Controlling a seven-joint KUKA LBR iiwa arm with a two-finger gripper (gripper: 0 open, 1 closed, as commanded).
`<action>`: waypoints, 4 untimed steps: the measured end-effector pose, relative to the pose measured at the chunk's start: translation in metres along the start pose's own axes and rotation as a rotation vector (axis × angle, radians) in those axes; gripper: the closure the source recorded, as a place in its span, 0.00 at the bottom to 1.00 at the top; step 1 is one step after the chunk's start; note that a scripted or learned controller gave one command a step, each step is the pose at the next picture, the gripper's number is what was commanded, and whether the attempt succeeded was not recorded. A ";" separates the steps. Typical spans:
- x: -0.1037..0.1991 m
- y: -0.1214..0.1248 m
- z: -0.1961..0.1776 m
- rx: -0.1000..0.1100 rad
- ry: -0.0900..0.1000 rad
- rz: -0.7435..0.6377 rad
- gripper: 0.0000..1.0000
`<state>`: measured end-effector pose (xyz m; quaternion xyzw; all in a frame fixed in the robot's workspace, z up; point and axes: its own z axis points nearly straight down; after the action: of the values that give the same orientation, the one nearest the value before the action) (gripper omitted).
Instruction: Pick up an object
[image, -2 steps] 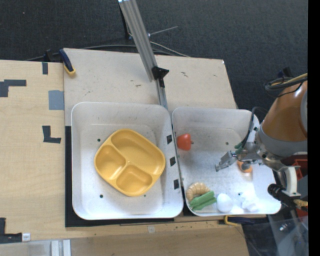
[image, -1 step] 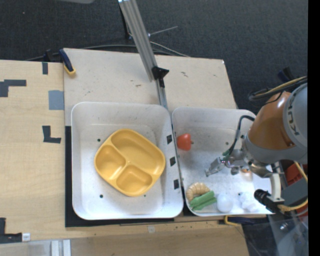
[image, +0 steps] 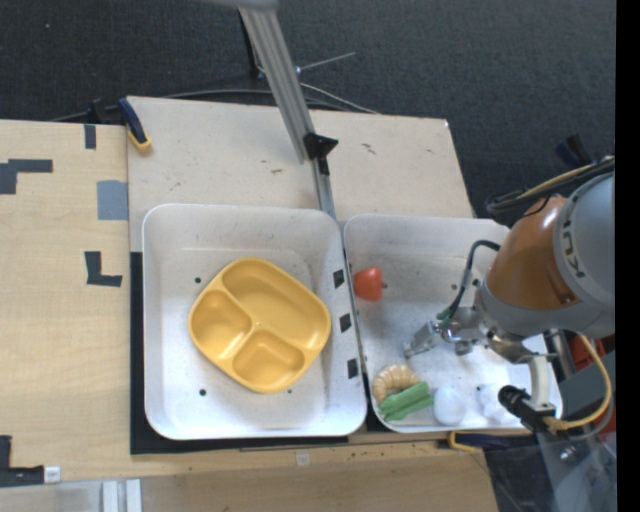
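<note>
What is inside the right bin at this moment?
The right bin holds a red object, a tan ring-shaped item, a green piece and a white lump. The arm covers the bin's right side, hiding anything there.

Partial white lettering on arm (image: 590, 250), 3 o'clock edge; characters cut off, not legible. No other text.

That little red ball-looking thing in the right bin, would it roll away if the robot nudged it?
Probably. The red object looks round and smooth, so a push would likely send it rolling across the flat floor of the right bin. It sits near the bin's left wall, which might stop it. Its rounded sides could also slip out of a pinch; its weight can't be judged here.
</note>
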<state>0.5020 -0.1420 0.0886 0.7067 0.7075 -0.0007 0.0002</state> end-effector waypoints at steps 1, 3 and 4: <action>0.001 0.000 -0.011 0.000 0.001 -0.001 1.00; -0.006 0.010 -0.104 -0.004 0.000 0.000 1.00; -0.006 0.011 -0.154 -0.005 0.000 -0.001 1.00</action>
<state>0.5135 -0.1478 0.2428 0.7064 0.7078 0.0010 0.0021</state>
